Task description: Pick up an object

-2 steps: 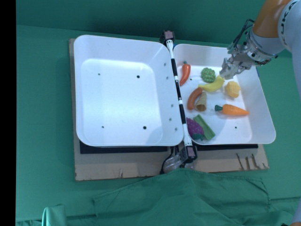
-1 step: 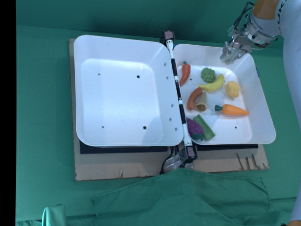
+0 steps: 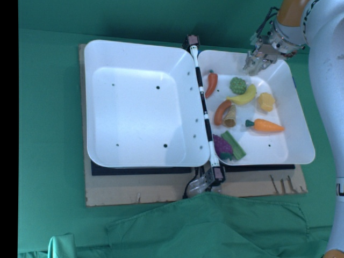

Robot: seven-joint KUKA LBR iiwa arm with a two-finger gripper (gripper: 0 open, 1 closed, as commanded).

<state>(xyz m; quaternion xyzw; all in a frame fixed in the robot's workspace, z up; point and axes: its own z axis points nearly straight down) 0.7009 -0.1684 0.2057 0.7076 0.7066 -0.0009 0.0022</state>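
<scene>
My gripper (image 3: 255, 64) hangs over the back edge of the right bin (image 3: 293, 144), just above and right of a green broccoli-like piece (image 3: 237, 85). Nothing shows between its fingers. Below it lie a yellow banana (image 3: 244, 96), a yellow pepper-like piece (image 3: 265, 101), an orange carrot (image 3: 266, 126), a red chili (image 3: 212, 84), a sausage (image 3: 221, 112) beside a tan cone (image 3: 230, 115), a purple piece (image 3: 221, 144) and a green stick (image 3: 234, 145).
The left bin (image 3: 134, 101) lies beside the right one, split from it by a black-and-white bar (image 3: 203, 106). Both rest on a cardboard sheet (image 3: 140, 190). Green cloth (image 3: 204, 224) bunches at the front.
</scene>
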